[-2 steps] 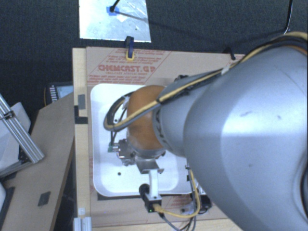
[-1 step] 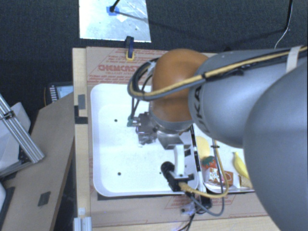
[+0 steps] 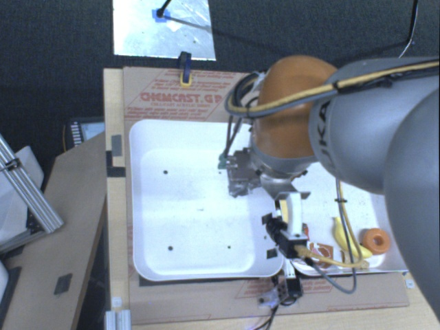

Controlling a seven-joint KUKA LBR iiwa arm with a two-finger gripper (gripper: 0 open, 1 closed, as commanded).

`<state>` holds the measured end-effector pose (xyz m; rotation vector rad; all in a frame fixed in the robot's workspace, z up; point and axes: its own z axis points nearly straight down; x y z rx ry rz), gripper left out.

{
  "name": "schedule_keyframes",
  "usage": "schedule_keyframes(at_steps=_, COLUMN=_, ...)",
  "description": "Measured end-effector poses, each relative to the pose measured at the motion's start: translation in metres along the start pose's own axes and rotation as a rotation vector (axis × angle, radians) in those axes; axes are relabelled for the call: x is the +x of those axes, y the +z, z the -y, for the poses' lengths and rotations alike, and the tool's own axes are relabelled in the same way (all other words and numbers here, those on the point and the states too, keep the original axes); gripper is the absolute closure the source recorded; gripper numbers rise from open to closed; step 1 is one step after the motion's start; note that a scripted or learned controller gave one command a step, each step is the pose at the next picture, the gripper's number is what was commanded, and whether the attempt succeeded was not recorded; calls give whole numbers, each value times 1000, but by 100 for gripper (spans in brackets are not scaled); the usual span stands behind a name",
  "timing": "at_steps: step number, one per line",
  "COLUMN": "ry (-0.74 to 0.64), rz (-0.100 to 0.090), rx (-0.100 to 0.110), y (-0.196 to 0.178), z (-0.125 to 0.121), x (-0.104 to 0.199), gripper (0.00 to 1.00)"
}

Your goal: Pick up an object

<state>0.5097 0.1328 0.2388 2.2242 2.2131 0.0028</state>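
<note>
Since the grey metal gripper (image 3: 238, 172) hangs over the right edge of the shallow white left bin (image 3: 155, 184), I'd say the pick is the curved yellow banana (image 3: 341, 234) in the white right bin (image 3: 359, 196). That's toward the view's lower right, with its long axis roughly up-down. An orange ring-shaped thing (image 3: 375, 240) sits just beside it. Can't tell if the gripper's spread or closed.
</note>
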Motion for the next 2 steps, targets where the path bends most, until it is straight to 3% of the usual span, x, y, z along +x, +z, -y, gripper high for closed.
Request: schedule_keyframes(at_steps=2, ry=-10, rz=-4, rx=-2, y=-20, z=-1, x=5, gripper=100)
